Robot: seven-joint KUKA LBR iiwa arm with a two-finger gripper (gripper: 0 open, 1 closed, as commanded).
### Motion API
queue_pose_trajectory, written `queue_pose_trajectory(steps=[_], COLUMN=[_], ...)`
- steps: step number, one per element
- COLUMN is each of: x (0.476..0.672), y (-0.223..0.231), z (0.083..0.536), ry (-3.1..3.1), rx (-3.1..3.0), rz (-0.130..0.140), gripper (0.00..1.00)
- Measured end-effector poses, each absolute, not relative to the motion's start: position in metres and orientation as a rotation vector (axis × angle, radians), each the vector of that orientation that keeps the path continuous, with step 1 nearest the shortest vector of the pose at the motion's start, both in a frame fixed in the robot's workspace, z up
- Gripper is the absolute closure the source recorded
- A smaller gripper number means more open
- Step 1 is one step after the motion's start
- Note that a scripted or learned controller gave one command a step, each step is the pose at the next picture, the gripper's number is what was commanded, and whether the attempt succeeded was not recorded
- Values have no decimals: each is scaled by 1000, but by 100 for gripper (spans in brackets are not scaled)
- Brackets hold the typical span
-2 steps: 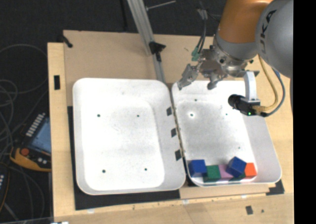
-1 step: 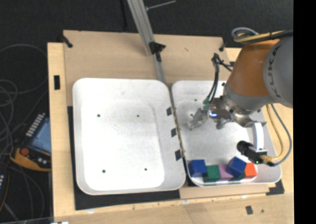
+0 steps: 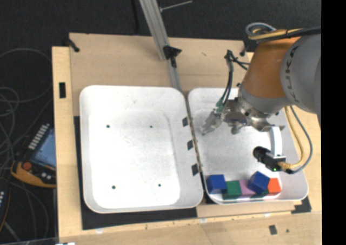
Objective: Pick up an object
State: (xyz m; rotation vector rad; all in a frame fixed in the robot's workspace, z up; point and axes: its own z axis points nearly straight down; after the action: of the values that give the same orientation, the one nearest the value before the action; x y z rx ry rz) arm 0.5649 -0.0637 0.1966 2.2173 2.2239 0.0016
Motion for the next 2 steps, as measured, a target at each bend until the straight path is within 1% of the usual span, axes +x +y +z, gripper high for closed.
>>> queue_pose_trajectory(steps=[1,2], x=[540,558], y=[-45,-101], z=[197,230], ry=[2225,2213], rx=[2219,2221], rz=[-1,1], gripper=[0,0])
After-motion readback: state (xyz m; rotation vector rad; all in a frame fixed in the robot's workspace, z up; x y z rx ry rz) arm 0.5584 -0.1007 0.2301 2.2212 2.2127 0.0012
